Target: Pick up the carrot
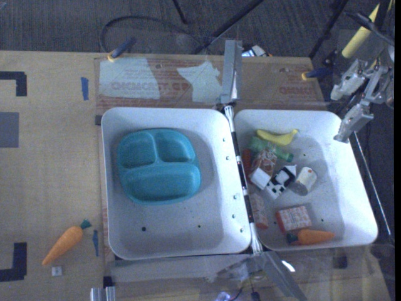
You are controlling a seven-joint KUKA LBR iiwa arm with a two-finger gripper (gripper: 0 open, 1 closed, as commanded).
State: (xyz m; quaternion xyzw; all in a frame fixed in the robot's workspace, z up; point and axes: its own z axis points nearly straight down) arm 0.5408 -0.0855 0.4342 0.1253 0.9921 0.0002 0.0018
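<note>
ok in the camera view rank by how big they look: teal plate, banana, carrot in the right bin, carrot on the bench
1. teal plate, by far the largest
2. carrot on the bench
3. banana and carrot in the right bin: they look alike, so I would not rank them

A single fixed camera looks down at a slant from above the table (50,168), taking in both white bins: the left bin (216,231) and the right bin (351,199). Dark carpet (62,17) fills the frame's far, upper edge.
</note>
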